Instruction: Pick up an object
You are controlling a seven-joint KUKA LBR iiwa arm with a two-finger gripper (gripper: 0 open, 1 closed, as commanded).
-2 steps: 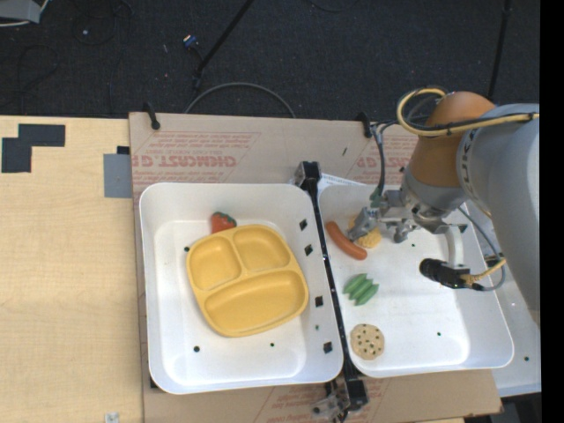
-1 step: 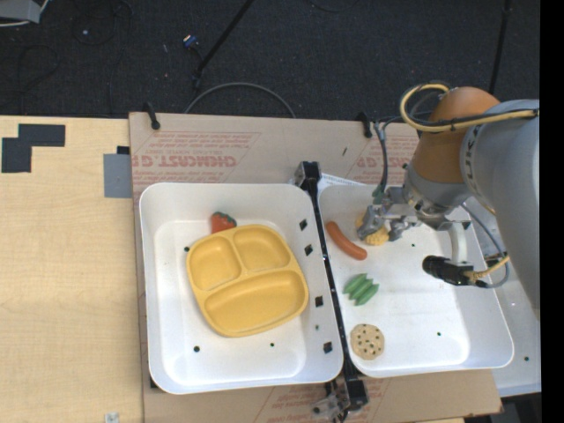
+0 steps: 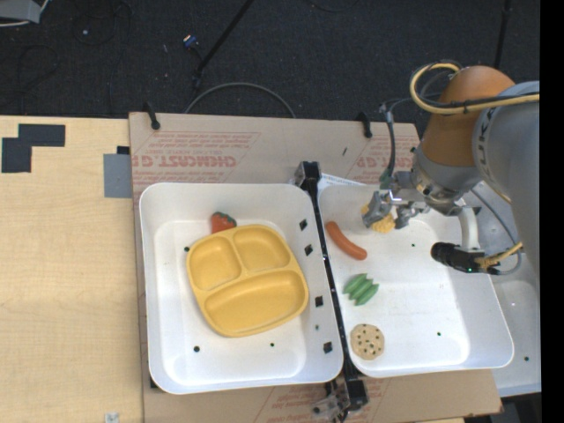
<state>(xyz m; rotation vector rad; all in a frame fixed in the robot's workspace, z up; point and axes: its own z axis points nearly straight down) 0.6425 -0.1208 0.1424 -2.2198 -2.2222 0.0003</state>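
My gripper (image 3: 387, 216) hangs over the back left part of the right bin (image 3: 476, 324). A small yellow object (image 3: 384, 226) shows between its fingertips, and the fingers are shut on it. An orange-red sausage (image 3: 345, 240) lies just left of the gripper. A green pepper-like piece (image 3: 360, 288) and a chocolate-chip cookie (image 3: 367, 341) lie nearer the front of the same bin.
The left bin (image 3: 167, 324) holds a yellow divided plate (image 3: 248, 278) with a red and green toy vegetable (image 3: 222, 222) behind it. A black divider (image 3: 322, 271) runs between the bins. Bare floor shows in the right half of the right bin.
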